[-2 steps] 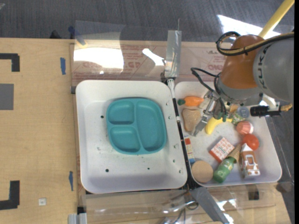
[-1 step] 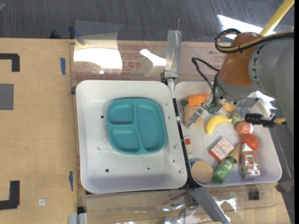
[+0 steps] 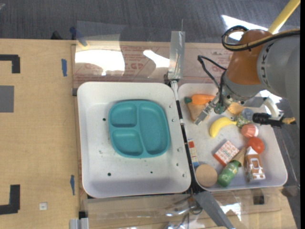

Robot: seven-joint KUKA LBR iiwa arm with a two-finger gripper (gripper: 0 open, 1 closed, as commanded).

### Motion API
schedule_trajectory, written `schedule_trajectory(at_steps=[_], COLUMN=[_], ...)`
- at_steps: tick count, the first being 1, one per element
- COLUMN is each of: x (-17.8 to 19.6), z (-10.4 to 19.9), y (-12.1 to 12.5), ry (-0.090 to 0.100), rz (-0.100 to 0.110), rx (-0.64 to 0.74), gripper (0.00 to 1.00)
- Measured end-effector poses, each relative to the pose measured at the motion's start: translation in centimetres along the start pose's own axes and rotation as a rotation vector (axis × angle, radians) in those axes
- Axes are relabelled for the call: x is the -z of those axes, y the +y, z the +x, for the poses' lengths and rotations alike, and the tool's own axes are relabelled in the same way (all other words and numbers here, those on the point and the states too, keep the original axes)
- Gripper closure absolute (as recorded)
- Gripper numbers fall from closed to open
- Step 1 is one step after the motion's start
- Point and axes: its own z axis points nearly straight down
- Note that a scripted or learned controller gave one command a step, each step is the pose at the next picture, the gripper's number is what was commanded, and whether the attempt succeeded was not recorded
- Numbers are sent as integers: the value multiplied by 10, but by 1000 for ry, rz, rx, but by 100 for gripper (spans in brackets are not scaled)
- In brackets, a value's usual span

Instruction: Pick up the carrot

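Observation:
The carrot [image 3: 204, 99], orange with a green tip at its left end, lies at the back left of the right bin [image 3: 279, 175]. My gripper [image 3: 206, 113] hangs just in front of the carrot, over a tan wedge of food [image 3: 192, 110], and points down and to the left. It is open and nothing sits between its fingers. The arm's orange band [image 3: 245, 56] is above and to the right of it.
The right bin also holds a banana [image 3: 220, 126], a red tomato [image 3: 256, 144], a red box [image 3: 226, 151], a green bottle [image 3: 228, 172], a small carton [image 3: 254, 167] and a round bun [image 3: 206, 174]. A teal divided plate [image 3: 139, 128] lies in the left bin [image 3: 90, 175].

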Motion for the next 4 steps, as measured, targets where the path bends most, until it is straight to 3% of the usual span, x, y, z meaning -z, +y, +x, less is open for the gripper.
schedule_trajectory(at_steps=[1, 2, 3, 4], x=[9, 11, -7, 16], z=[-70, 26, -43, 43], y=[-45, -34, -18, -74], ry=[1, 9, 15, 7], rz=[0, 4, 17, 11], rx=[-364, -593, -1242, -1494], gripper=[100, 100, 100, 100])
